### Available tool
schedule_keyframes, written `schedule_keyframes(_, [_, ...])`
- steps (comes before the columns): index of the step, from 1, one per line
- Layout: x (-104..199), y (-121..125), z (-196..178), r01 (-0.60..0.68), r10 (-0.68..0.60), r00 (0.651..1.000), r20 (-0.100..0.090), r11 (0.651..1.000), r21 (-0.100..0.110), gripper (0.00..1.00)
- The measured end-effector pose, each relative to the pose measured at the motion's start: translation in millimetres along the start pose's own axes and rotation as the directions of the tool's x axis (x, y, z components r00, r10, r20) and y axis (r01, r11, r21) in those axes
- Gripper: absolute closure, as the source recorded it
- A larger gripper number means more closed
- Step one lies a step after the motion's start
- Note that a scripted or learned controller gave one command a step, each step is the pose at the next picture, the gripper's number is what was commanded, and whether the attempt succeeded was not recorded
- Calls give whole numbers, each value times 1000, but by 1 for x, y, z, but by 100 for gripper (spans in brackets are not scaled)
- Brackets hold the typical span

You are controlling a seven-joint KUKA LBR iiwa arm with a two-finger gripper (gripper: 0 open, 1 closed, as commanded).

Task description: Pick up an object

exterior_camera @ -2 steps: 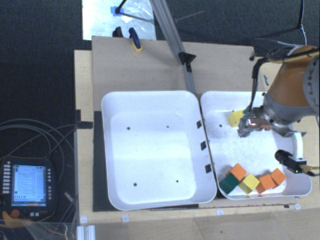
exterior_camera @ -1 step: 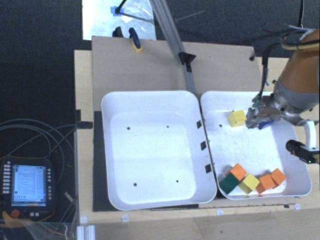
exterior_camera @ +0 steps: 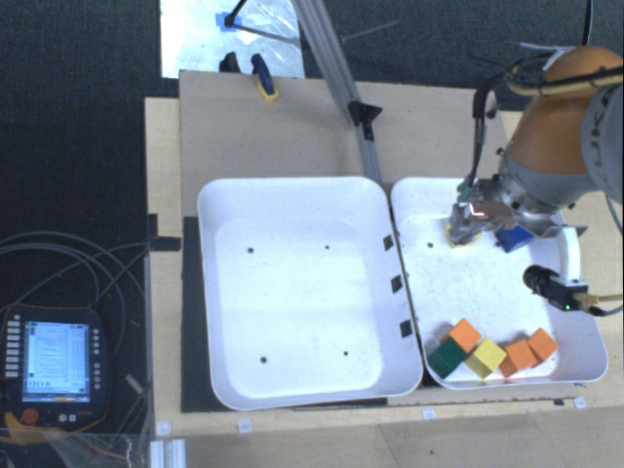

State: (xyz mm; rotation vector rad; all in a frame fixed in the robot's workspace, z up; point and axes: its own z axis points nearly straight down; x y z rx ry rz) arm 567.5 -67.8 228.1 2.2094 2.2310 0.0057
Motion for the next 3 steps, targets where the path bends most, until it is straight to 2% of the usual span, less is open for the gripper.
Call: schedule_keyframes(3, [156,50,2,1,-1,1000,-2,1000,0,100])
